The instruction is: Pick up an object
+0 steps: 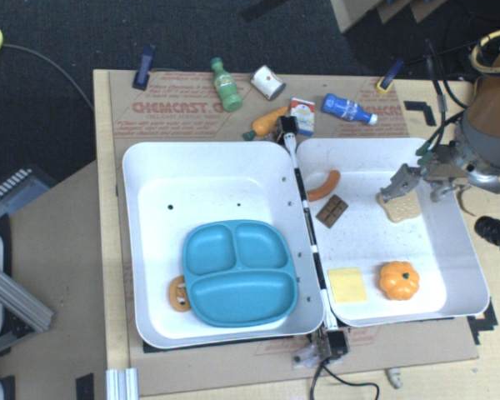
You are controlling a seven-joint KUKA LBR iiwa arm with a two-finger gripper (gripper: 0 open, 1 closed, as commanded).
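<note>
Two white bins sit side by side on the tabletop (108, 223), on a cardboard sheet printed in red "CHEMCAST" (rest of the print too small to read). Left bin (150, 182): blue divided plate (237, 272) low in the middle, a brown pretzel-like piece (178, 294) tucked against its left edge, wide open floor across the upper half. Right bin (462, 240): sausage (323, 185) near the top left by the divider, brown chocolate bar (332, 211) just below it, tan cracker (402, 207) in the upper middle, yellow cheese slice (347, 285) at the lower left, orange pumpkin (399, 279) just right of the cheese, near the front wall.

Gripper (404, 187) reaches in from the right, low over the right bin, right at the cracker's top edge. Fingers look spread a little, nothing seen between them; cannot tell whether they touch the cracker. Open floor runs between cracker and pumpkin and along the right wall.

Behind the bins on the cardboard: green bottle (227, 85), white can (267, 82), small carton (301, 115) (label unreadable), carrot-like orange piece (269, 122), blue bottle (348, 109) lying down. Blue clamps at the back edge, one left (142, 68), one right (390, 77). Cables hang at the front edge.
</note>
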